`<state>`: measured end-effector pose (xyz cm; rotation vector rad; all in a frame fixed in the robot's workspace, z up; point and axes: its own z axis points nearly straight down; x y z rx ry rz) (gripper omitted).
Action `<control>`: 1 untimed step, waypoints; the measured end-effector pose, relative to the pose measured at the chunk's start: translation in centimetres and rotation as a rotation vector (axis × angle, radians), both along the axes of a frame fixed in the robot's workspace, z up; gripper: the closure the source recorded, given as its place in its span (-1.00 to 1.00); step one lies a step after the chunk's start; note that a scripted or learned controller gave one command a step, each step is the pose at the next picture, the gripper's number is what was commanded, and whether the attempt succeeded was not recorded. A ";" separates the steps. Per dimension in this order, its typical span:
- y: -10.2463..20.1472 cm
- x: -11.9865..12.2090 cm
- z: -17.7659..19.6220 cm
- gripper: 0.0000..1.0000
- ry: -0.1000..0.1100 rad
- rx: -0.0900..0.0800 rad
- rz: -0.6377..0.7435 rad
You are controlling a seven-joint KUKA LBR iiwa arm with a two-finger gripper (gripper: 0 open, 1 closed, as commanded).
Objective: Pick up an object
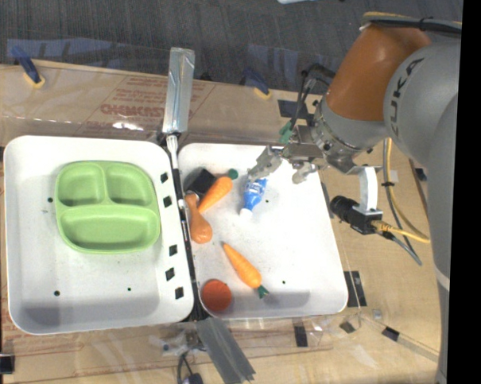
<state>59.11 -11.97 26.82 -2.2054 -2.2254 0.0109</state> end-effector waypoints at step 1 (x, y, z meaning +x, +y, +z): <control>0.9 2.8 -10.3 -1.00 0.003 0.001 0.093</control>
